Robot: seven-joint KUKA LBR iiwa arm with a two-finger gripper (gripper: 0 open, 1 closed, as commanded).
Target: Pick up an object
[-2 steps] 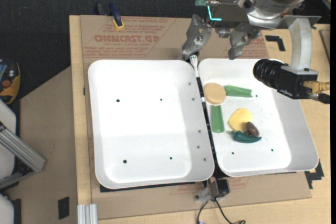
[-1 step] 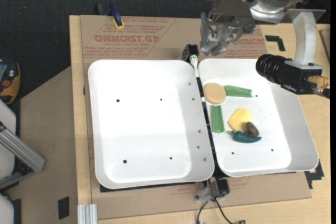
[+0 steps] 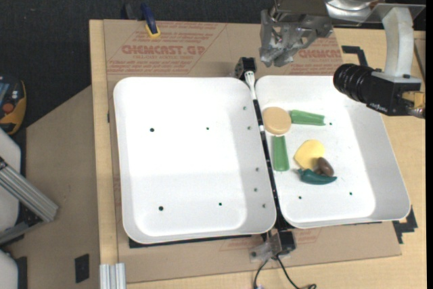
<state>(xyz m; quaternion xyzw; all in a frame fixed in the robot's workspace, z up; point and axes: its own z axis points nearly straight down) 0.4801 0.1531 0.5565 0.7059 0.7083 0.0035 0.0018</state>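
From the overhead camera, the gripper (image 3: 283,54) is hanging at the upper middle of the frame, above the right bin's (image 3: 379,166) far edge, its fingers narrowly parted and holding nothing. Nothing is picked yet, I'd judge: the tan disc (image 3: 277,120), green sticks (image 3: 307,118) and yellow piece (image 3: 308,152) are all lying in the right bin, right of centre.

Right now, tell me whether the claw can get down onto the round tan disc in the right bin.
Probably yes. The claw hangs above the right bin's far edge, and the round tan disc lies with its top uncovered. The green stick below it might crowd one side.
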